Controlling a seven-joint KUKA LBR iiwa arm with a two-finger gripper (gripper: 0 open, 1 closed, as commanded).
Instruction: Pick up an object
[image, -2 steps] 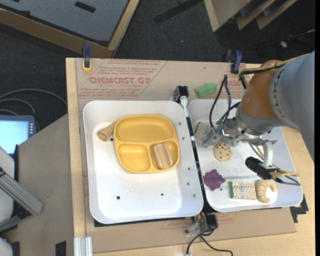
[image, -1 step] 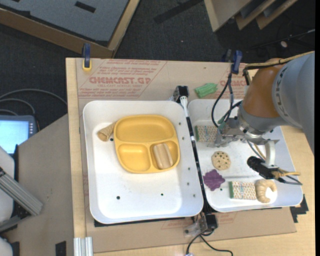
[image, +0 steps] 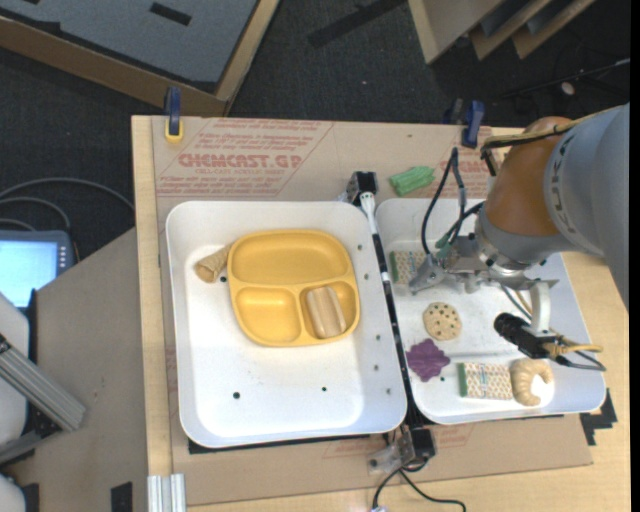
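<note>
Over the right bin (image: 470, 350), near its left half, the gripper (image: 447, 280) hangs low off the grey-and-orange arm. Whether it is open or closed, I cannot tell from this angle; nothing is visibly held.

- Cookie (image: 441, 320): round and speckled, flat on the bin floor just below the gripper in view. Close to it, apparently not touching. No long axis.
- Patterned packet (image: 404, 266): just left of the gripper, against the bin's left wall. Long axis runs roughly top to bottom of the view, along that wall.
- Purple piece (image: 428, 358): below the cookie, near the same wall. Irregular outline.
- Second packet (image: 487, 380): near the bin's lower edge, long axis left to right. A croissant (image: 531, 382) sits at its right end, touching or nearly so.

The left bin (image: 280, 385) holds a yellow plate (image: 290, 260) with a bread roll (image: 323, 310) in its lower right compartment. A tan cone (image: 211, 265) lies at the plate's left rim.

A green piece (image: 412, 180) lies on the surface (image: 250, 160), above the right bin.
</note>
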